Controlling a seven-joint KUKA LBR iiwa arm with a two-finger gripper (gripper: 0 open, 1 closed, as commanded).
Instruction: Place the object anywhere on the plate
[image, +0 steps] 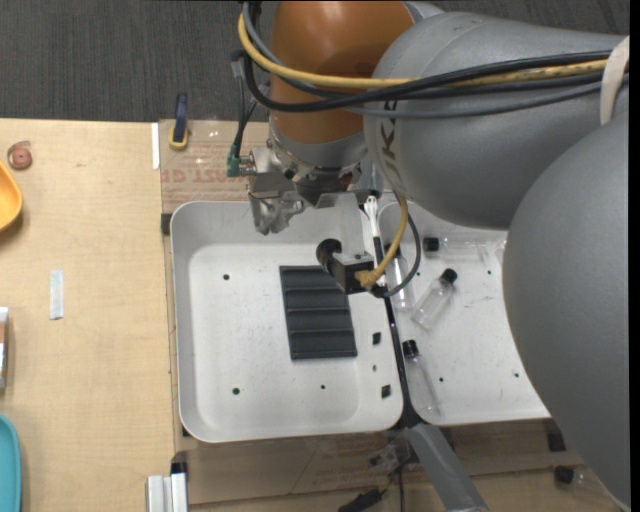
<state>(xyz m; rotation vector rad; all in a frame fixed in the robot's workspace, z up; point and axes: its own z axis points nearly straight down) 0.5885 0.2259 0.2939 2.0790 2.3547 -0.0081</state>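
A black ribbed plate (320, 313) lies flat in the middle of the left bin (205, 330). A small clear bottle with a black cap (434, 298) lies on its side in the right bin (480, 390), near the divider. My gripper (270, 214) hangs over the far edge of the left bin, above and to the left of the plate, apart from both plate and bottle. Nothing can be seen held in it. The big grey arm with its orange band covers the far right part of the view.
Small black bits (409, 349) lie near the divider and another (431, 243) at the back of the right bin. On the wooden bench to the left are an orange dish (6, 202), a pale strip (56, 295) and a blue rim (6, 465).
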